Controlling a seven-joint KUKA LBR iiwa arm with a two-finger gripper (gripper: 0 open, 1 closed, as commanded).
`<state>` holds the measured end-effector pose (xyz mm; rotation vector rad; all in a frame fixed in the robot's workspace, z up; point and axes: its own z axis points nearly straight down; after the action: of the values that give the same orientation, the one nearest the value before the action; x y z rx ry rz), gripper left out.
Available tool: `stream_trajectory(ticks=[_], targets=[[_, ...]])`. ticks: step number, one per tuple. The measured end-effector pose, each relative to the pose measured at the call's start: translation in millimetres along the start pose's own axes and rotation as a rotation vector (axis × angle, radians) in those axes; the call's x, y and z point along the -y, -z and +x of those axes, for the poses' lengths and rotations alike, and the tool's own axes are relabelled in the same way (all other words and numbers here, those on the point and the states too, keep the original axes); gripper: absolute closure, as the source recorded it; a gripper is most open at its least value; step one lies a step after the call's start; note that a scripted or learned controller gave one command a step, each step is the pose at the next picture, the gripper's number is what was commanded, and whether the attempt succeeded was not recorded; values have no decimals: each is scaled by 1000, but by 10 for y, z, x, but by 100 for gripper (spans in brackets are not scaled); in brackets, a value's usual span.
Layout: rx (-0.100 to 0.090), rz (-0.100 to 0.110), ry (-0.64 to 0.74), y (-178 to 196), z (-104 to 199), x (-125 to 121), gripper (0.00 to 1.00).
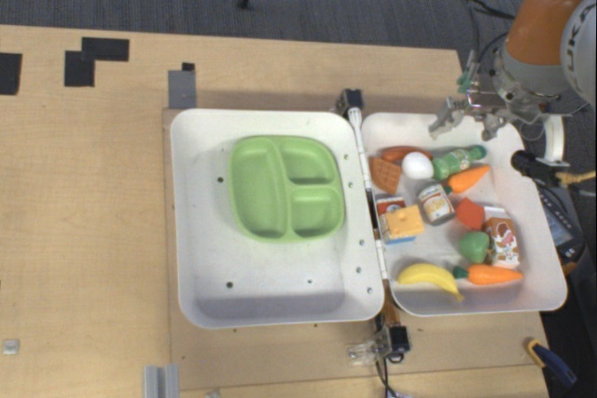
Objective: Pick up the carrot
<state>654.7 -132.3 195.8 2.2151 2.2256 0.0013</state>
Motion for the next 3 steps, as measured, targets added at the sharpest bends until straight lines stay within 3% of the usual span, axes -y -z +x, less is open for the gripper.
stream_trajectory(ticks=[1, 2, 3], targets=[[1, -2, 134, -1107, -517, -144, 0], [1, -2, 354, -1102, -735, 443, 0], [2, -5, 391, -1093, -618, 730, 0]])
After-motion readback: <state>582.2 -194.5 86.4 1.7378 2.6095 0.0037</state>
